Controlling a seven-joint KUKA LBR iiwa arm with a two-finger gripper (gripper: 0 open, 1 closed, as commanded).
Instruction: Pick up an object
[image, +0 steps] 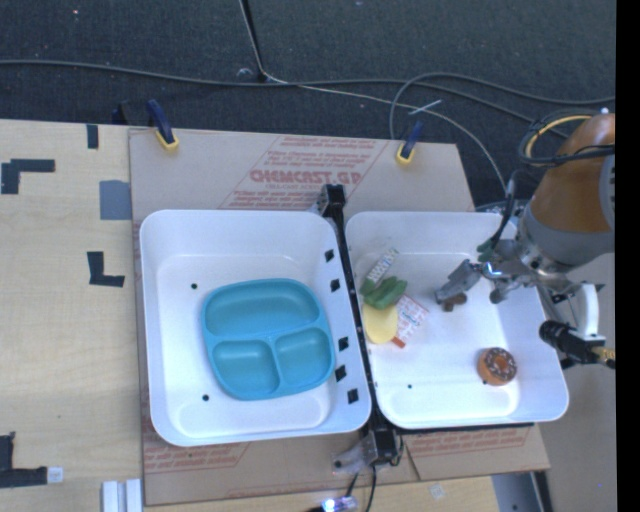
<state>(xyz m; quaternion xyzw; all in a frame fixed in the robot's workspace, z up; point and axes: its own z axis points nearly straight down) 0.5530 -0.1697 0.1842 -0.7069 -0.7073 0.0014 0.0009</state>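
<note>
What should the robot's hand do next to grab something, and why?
Probably slide the tool toward the donut and lower onto it. The tool hangs over bare floor of the right bin with nothing between its tips, and the donut lies alone near the bin's front corner, away from the green and yellow pile by the divider, so it looks the easiest pick.
</note>
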